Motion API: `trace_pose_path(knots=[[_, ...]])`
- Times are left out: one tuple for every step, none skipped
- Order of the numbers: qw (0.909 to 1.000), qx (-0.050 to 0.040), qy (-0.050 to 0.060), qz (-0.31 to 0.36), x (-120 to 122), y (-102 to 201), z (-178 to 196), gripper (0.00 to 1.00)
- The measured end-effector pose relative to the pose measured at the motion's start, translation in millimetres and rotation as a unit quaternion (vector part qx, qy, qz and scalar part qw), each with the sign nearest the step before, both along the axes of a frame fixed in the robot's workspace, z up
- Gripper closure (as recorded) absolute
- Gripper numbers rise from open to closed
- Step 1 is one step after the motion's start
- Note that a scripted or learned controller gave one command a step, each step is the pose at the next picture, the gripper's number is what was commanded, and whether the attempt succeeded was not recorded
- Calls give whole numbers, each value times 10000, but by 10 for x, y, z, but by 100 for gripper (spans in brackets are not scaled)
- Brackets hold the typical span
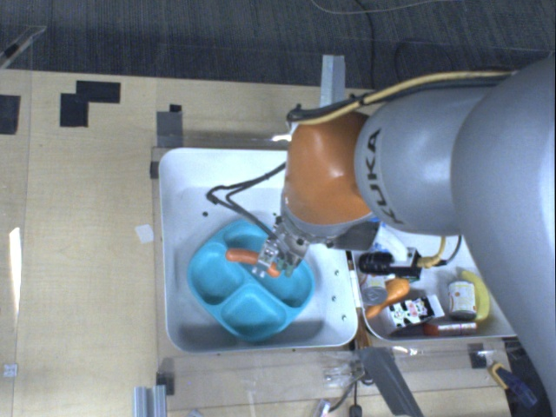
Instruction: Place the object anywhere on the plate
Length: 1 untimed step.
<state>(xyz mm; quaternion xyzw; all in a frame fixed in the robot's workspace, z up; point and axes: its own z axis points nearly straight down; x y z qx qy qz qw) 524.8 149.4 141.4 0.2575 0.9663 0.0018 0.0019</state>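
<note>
The hand (276, 259) hung over the blue divided plate (248, 285), and I could not tell its state. A carrot (245, 255) lay in the plate's upper section, one end under the hand. The plate sat in the left white bin (187, 189). The right bin (373, 327) held a banana (477, 289), another orange piece (388, 295) and small packages.

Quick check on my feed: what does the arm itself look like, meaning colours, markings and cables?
The arm is smooth, rounded grey with black KUKA lettering and an orange band above the wrist. A yellow cable runs along it and thin black cables loop near the small metallic gripper.
</note>
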Motion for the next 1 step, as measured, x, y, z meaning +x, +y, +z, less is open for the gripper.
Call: trace_pose_path(knots=[[10000,1,-1,-4,2,-4,2,0]])
